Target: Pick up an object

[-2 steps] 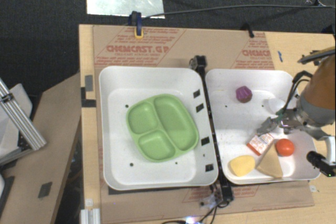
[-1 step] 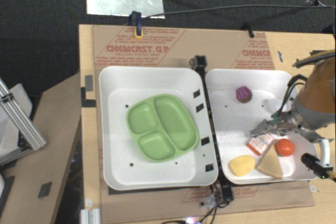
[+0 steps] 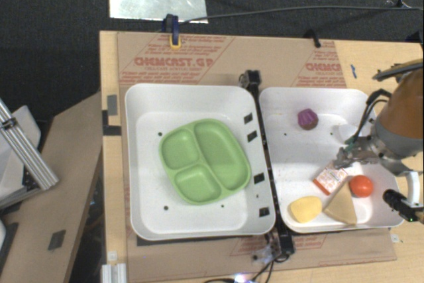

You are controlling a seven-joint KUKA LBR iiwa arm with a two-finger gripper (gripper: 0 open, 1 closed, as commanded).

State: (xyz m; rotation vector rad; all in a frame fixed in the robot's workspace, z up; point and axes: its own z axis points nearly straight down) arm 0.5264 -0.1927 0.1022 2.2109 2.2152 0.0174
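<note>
A small red-and-white packet [image 3: 329, 179] lies in the right bin [image 3: 285, 142], toward its near side, touching a tan wedge [image 3: 342, 209] with a red ball [image 3: 361, 186] just beside it. A yellow lump [image 3: 305, 209] sits by the wedge, and a purple object [image 3: 307, 118] lies well apart, farther back. The hand [image 3: 349, 155] hangs just above the packet's far end, on the arm [image 3: 404, 116] reaching in from the right and bent downward; how its grip stands, I cannot tell. The left bin [image 3: 142, 142] holds a green divided tray [image 3: 204, 160].
</note>
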